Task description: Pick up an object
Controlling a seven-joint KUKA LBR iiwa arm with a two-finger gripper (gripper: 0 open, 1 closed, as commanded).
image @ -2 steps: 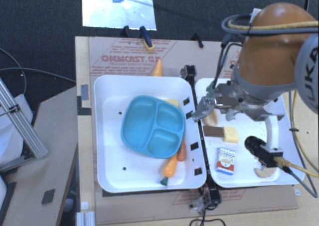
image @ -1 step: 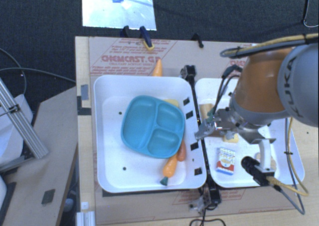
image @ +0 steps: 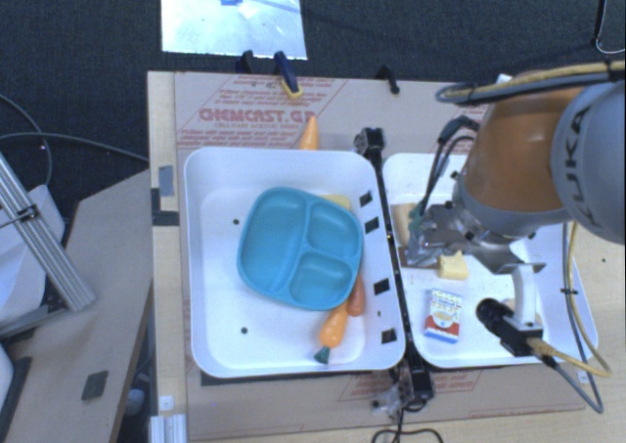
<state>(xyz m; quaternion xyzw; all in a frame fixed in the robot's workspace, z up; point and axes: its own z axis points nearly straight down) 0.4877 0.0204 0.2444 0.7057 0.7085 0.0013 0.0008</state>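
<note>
A wooden bench (image: pixel 117 226) seen from above at a slant, bearing two shallow white bins side by side on a board printed with red lettering (image: pixel 256 114).

The left bin (image: pixel 210 333) holds a blue plate with three compartments (image: pixel 299 247), lying flat in the middle of the bin and turned slightly askew. A toy carrot (image: pixel 334 330), orange with a green tip, lies just beside the plate's lower right edge, near the bin's lower right corner, its green end pointing toward the bin's near wall. A second orange piece (image: pixel 356 298) sits against the plate's right edge, just above the carrot. A sliver of something yellow (image: pixel 337 202) peeks out from behind the plate's upper right edge. Outside the bin, another orange piece (image: pixel 309 133) rests on the board, touching the bin's far wall.

The right bin (image: pixel 411 169) sits just beside the left one, a dark divider with clips between them. A small yellow block (image: pixel 452 266) lies near the bin's middle. Below it, toward the near wall, a small red, white and blue box (image: pixel 444 316) lies flat.

The grey arm with its orange band (image: pixel 518 153) reaches in from the right and covers the upper part of the right bin. Its gripper (image: pixel 419 241) hangs low near the bin's left wall, just left of the yellow block; whether the claw is wide, narrow or holding anything cannot be told.
</note>
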